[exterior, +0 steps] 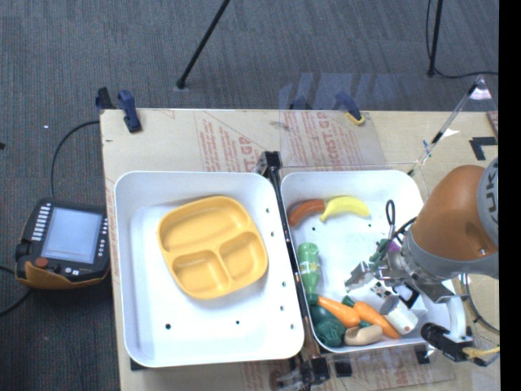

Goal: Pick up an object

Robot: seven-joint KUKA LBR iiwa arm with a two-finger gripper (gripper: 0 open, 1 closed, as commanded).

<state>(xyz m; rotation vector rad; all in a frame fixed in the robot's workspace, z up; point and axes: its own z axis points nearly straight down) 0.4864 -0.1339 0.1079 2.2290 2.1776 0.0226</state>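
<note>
On the surface [203, 137] sit two shallow white bins. The left white bin [130, 259] holds a yellow plastic divided plate [213, 245], lying flat near its middle. The right white bin [407, 182] holds toy food: a yellow banana [345, 208] and a reddish-brown sausage [304, 210] along its far edge, a green bottle [308, 267] by its left wall, two orange carrots [358, 312] and a tan bread piece [363, 335] at the near edge. The grey and orange arm [456, 214] reaches in from the right. Its tool [383, 282] hovers low over the right bin, just above the carrots; whether it is apart or together I cannot tell.
</note>
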